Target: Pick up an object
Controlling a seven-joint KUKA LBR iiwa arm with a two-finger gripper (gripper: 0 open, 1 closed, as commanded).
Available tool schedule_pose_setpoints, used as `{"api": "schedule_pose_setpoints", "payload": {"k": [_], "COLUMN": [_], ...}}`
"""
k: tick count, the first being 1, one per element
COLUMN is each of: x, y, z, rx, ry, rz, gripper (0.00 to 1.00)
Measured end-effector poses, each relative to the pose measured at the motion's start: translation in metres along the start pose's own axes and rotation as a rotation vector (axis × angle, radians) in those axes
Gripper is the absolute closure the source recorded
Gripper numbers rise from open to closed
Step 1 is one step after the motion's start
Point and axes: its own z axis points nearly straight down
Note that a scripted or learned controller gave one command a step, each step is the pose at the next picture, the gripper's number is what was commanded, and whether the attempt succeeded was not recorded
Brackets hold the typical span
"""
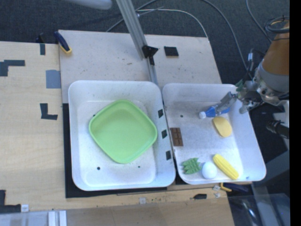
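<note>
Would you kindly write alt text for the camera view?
A gripper reaches from the right into the right bin, above a yellow piece, corn cob, white ball and green toy. The left bin holds a green plate.

Pale wooden bench (pixel 28 126), dark carpet (pixel 197 4)

The arm (pixel 276 55) is a thick, rounded column with an orange band across it and a pale grey section below that, ending in a lighter ring-shaped flange. Beneath the flange sits a cluster of dark and metallic wrist parts with a small green patch on one side. Thin dark cables loop behind the arm, and a white block-like part adjoins it.
</note>
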Motion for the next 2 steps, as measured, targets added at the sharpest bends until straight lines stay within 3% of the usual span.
{"api": "schedule_pose_setpoints", "payload": {"k": [2], "x": [0.0], "y": [0.006], "z": [0.114], "rx": [0.0], "ry": [0.0], "rz": [0.0], "gripper": [0.0]}}
